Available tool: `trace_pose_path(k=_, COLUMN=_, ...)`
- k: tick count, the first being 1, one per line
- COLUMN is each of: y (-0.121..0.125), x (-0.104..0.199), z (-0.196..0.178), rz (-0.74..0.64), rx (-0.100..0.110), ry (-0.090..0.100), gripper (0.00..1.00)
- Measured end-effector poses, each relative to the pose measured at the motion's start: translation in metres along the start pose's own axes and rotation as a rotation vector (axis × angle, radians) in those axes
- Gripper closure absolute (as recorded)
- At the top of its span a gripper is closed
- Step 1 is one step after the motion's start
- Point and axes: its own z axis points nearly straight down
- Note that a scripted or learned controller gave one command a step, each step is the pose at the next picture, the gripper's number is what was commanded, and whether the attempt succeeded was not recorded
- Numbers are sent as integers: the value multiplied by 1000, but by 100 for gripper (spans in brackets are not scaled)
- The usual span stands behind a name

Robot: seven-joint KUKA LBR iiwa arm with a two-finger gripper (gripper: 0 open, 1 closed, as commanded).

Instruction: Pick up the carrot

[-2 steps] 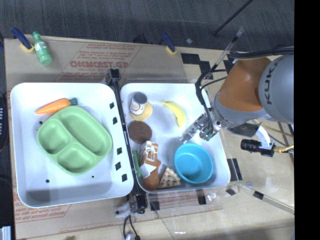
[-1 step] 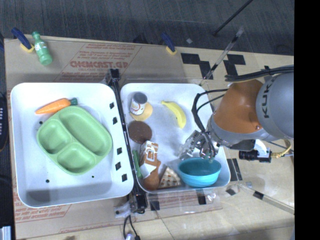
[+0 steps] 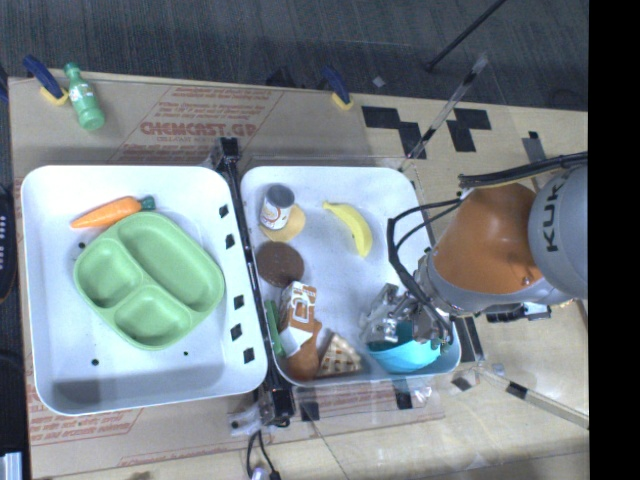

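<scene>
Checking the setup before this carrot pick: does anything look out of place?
Yes. The hand sits low in the right bin over a blue bowl, while the carrot lies in the left bin, beside the green tray.

Both white bins [image 3: 40, 298] were viewed at a slant from one fixed camera mounted above the bench [image 3: 520, 418].

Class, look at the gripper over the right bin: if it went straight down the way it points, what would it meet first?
Probably the blue bowl directly beneath the gripper, though depth is hard to judge from above.
</scene>
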Motion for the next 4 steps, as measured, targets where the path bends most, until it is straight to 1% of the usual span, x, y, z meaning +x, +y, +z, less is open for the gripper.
trace_pose_path(k=1, y=37, x=10, z=-9, rz=-608, rx=-2, ry=-2, gripper=100)
trace_pose_path(k=2, y=36, x=10, z=-8, rz=-603, rx=0, ry=-4, gripper=0)
trace_pose_path(k=3, y=84, x=-15, z=1, rz=-408, rx=-1, ry=-4, gripper=0)
trace_pose_path(k=4, y=24, x=-58, z=-93, rz=-372, rx=8, ry=-13, gripper=0)
